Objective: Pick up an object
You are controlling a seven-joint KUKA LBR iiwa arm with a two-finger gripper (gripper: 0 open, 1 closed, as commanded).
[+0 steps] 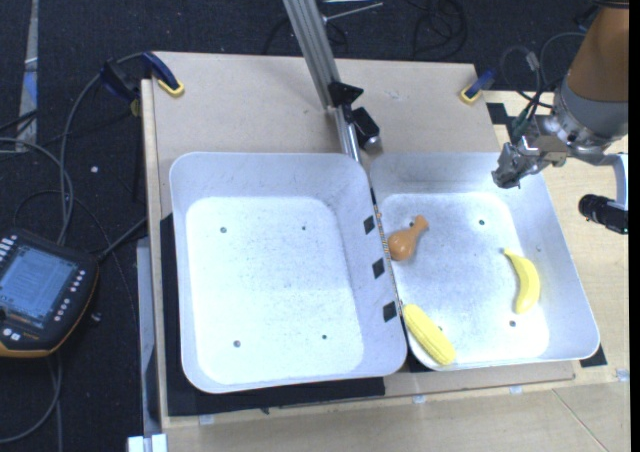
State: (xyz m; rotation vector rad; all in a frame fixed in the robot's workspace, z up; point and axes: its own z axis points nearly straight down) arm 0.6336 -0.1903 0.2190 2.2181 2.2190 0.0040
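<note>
Bench (260, 105), pale board, carries two shallow white bins side by side.

Right bin (560, 240) holds three items. Orange-brown chicken drumstick (406, 239) lies at about ten o'clock from the bin's centre, close to the left wall, thin end pointing toward one o'clock. Banana (523, 280) lies at roughly four o'clock from centre, near the right wall, long axis running near twelve-to-six, slightly curved. Corn cob (429, 333) lies at seven o'clock, in the near left corner, angled from eleven to five, touching or just beside the bin's rim.

Left bin (190, 200): white floor speckled with dark dust.

Arm enters at about two o'clock from the right bin's centre, orange band above a grey wrist. Gripper (507, 173) hangs over the bin's far right corner, tip pointing toward eight o'clock. Nothing between its tip and the bin floor that I can see; whether the fingers are spread or closed I cannot tell, too dark and small.

Gripper is well apart from the drumstick, banana and corn cob.

Handheld control pendant (35, 290) rests on the dark floor at nine o'clock from the bench.
</note>
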